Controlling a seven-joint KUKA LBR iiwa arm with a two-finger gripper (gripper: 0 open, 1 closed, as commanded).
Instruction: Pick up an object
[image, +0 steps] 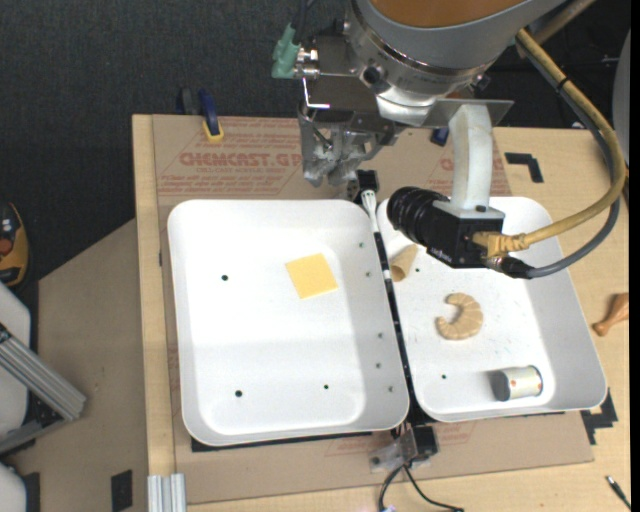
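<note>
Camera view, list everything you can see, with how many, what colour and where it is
Bins: two, white, side by side on the bench.
Flat square piece: one, yellow, upper middle of the left bin.
Croissant-shaped piece: one, tan, middle of the right bin.
Small cylinder: one, silver-grey, near corner of the right bin.
Cone-shaped piece: one, tan, right bin by the divide between the bins, partly under the black unit.
Board: one, brown with red lettering, under both bins.
Clamp: one, blue and yellow, far left edge of the board.
Black unit with yellow cable: one, over the right bin's far end.
Gripper: one, metal, above the far edge of the bins.
</note>
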